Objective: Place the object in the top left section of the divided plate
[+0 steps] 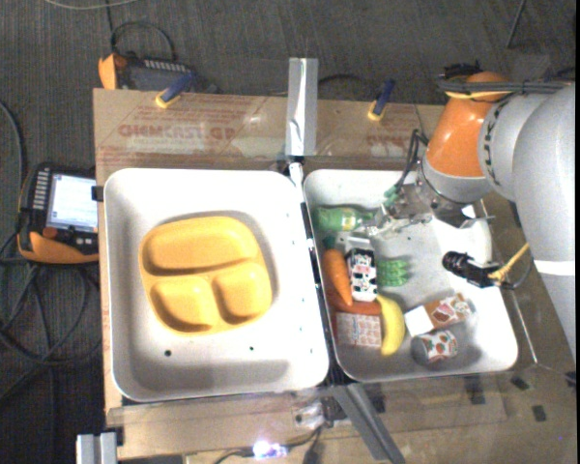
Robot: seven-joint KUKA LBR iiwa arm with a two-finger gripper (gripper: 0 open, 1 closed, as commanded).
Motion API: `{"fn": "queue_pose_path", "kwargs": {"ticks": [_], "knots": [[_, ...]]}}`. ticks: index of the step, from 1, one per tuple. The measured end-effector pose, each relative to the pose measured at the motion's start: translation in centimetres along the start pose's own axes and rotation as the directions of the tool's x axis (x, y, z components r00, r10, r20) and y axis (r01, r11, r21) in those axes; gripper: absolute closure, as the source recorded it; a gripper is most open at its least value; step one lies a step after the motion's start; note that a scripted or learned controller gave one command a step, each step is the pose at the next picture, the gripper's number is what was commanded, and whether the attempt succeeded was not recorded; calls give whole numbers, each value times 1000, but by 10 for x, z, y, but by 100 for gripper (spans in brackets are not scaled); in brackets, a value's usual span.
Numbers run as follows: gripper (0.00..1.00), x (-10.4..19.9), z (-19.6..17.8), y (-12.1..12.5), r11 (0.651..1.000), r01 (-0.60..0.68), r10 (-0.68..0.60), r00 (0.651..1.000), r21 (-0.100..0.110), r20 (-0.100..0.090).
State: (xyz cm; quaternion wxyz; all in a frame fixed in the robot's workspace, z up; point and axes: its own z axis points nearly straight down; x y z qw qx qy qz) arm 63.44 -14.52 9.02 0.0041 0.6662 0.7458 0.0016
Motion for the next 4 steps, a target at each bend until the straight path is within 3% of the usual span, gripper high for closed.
{"fn": "queue_pose_path", "kwargs": {"ticks": [1, 2, 3, 4], "knots": [[0, 2, 1, 1, 1000, 2, -2, 1000, -2, -1], [0, 48, 0, -22, 997, 76, -76, 997, -3, 3], [0, 172, -94, 33, 1000, 24, -24, 1000, 9, -3], [0, 167, -212, 53, 969, 249, -249, 969, 7, -1]]}}
